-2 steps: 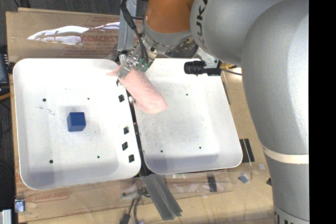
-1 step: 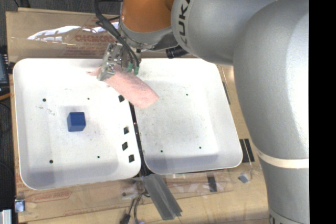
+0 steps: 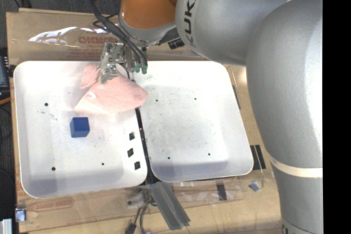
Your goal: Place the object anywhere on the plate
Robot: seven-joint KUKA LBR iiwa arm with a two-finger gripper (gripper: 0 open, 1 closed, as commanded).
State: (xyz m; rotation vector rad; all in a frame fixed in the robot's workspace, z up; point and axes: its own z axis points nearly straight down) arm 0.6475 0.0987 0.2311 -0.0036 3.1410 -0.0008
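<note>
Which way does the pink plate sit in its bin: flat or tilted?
Tilted. The pink plate is raised at the gripper, its far edge up, overhanging the left bin's right wall.

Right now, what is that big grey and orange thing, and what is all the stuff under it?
That is a robot arm, grey with an orange band. One camera above the bench looks down at a slant, and the arm reaches in from the right. Below are two shallow white bins: a left bin and a right bin. In the left bin sit a small blue cube and a pink plate, which looks tilted. The arm's hand is at the plate's top edge. I cannot tell whether it grips the plate.
</note>
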